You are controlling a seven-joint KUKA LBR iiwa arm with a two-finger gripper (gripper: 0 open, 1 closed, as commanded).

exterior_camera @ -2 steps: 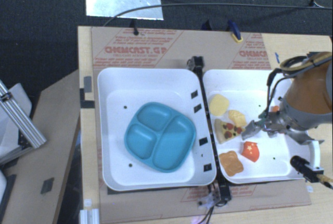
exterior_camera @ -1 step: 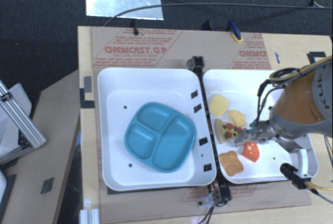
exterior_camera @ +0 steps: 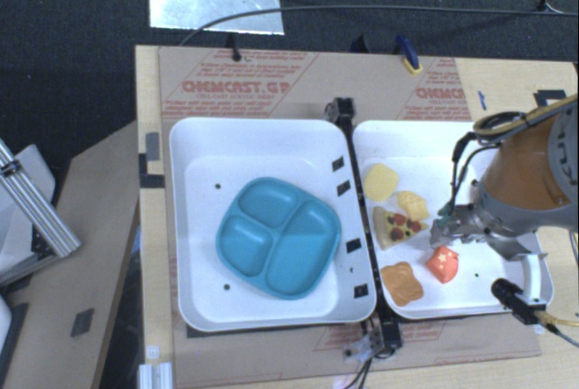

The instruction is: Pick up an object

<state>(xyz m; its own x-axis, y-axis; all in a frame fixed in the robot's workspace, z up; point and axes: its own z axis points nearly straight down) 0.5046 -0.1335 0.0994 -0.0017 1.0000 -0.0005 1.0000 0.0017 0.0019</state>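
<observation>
In the right bin lie several toy foods: a pale yellow piece, a yellow piece, a pizza slice, an orange-brown piece and a red-orange piece. My gripper hangs low over the bin, just above the red-orange piece and right of the pizza slice. The grey arm with its orange band covers the bin's right part.
The left bin holds a blue divided plate. A black divider runs between the bins. Cables loop around the wrist. Cardboard lies under both bins, and a metal frame stands at far left.
</observation>
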